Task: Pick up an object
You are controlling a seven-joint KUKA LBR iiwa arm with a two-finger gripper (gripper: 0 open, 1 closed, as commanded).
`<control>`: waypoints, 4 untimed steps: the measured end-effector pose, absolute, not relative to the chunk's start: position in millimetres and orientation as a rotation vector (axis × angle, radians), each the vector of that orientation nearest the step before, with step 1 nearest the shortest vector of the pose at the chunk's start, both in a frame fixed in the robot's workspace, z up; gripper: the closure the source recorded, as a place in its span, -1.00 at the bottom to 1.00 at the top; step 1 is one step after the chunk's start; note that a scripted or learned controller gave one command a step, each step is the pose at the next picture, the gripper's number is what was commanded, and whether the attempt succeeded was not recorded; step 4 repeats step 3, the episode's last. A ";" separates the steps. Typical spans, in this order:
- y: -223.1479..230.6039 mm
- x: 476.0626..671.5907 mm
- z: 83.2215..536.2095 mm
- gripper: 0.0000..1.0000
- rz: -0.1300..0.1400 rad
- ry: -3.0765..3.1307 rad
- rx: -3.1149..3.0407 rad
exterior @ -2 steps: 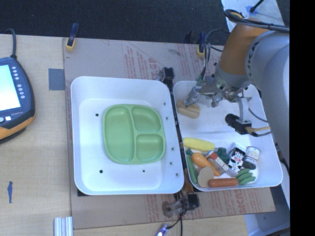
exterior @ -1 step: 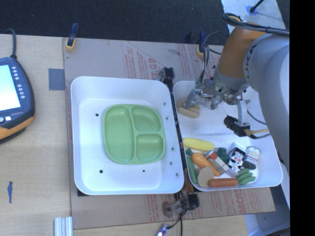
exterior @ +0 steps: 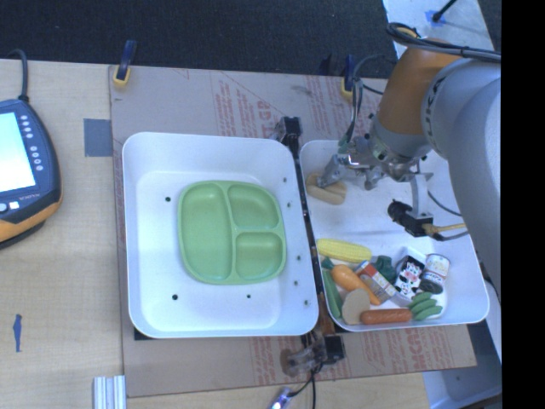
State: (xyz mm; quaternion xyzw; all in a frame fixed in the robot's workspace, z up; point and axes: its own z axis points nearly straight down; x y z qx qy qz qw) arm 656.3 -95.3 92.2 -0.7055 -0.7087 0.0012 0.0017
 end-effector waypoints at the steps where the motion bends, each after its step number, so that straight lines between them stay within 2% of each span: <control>1: -101.7 656.4 92.2 -1.00 0.003 -2.222 -2.218; 2: -97.0 651.5 91.9 -1.00 0.006 -2.223 -2.214; 4: -94.1 656.2 92.3 -1.00 0.003 -2.225 -2.215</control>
